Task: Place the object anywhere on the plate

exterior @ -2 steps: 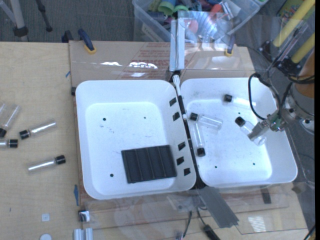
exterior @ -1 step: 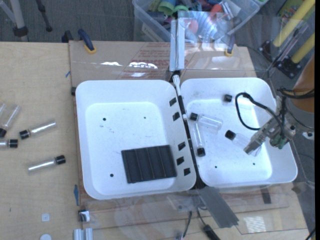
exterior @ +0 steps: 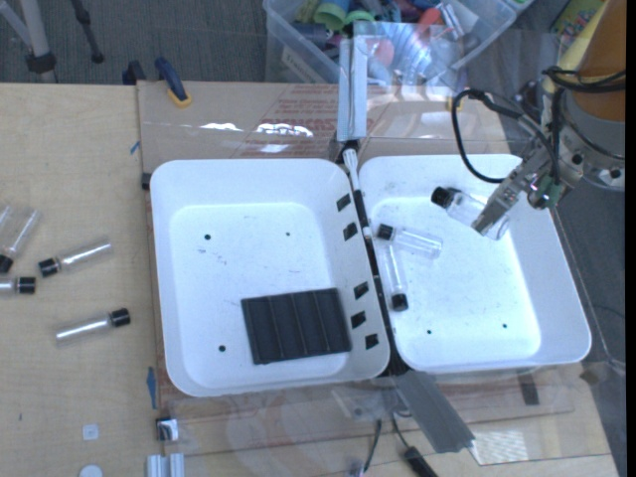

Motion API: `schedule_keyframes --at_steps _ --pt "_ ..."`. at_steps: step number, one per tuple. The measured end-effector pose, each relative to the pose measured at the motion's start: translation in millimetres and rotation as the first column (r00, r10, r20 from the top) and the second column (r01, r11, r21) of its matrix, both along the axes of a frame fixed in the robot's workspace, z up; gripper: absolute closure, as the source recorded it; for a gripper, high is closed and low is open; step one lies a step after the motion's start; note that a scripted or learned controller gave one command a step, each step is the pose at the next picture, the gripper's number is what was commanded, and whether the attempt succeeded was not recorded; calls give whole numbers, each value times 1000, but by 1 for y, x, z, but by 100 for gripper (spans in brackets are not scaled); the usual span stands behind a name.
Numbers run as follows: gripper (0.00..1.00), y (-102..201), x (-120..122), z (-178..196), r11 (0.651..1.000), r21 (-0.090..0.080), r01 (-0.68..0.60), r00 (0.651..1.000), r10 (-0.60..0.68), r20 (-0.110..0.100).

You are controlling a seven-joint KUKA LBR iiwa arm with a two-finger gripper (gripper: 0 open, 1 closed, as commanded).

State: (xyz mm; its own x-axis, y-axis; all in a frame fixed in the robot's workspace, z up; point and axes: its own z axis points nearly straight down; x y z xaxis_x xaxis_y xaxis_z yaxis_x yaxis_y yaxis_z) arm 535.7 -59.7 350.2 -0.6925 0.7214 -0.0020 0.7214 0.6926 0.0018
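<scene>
A grey KUKA arm (exterior: 596, 97) reaches in from the right, its pincer (exterior: 494, 219) slanting down over the upper right part of the right bin (exterior: 517, 336); whether the pincer is spread or pressed together cannot be told from this angle. Three clear vials with black caps lie in the right bin: one vial (exterior: 449, 200) near the bin's far edge, just beside the pincer's tip but not seen between its fingers; a second vial (exterior: 407, 239) lying crosswise toward the bin's left side; and a third vial (exterior: 394, 281) running along the left wall, cap toward the near edge. The black ridged plate (exterior: 295, 325) rests flat in the left bin (exterior: 199, 207), close to that bin's near right corner, with nothing on it. A row of black clips (exterior: 358, 266) marks the seam where the two bins meet. On the bench (exterior: 70, 147) to the left, well apart from the bins, lie several more loose vials (exterior: 91, 324). Beyond the bench's far edge stands a clear tub (exterior: 397, 18) of coloured toys.
</scene>
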Motion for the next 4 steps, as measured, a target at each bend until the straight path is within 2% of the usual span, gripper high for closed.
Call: schedule_keyframes --at_steps 1,2,3,4 --pt "100 29 -13 -73 1000 1 -29 1000 29 -4" --pt "100 76 -43 -76 949 2 -314 949 314 -5" --pt "100 129 -57 -105 920 2 -392 920 392 -6" --pt "100 200 3 -46 457 -4 -890 457 890 4"
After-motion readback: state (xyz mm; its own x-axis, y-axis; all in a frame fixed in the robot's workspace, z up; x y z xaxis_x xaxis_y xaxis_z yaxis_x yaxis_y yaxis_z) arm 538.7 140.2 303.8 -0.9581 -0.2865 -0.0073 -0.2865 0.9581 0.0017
